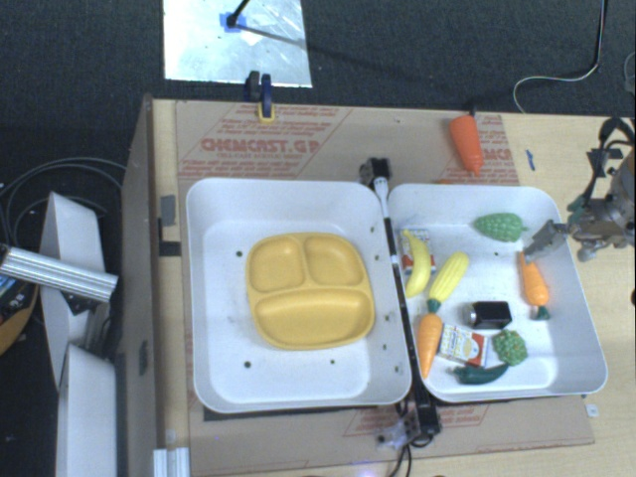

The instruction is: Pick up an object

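Observation:
The right bin point(571, 366) holds several toy foods: a banana point(417, 264), a corn cob point(448, 275), a green leafy piece point(500, 227), an orange carrot point(535, 284) near the right wall, a second carrot point(427, 339), a black block point(490, 314), a small carton point(460, 345), a broccoli piece point(511, 346) and a dark green pepper point(482, 373). My gripper point(576, 231) hangs at the frame's right side, above the bin's upper right rim, just up and right of the first carrot. I see nothing held in it.
The left bin point(214, 266) carries a yellow divided plate point(304, 291). Another orange carrot point(465, 142) lies outside the bins on the cardboard behind the right bin. A shiny sheet point(237, 28) lies on the dark floor at the back.

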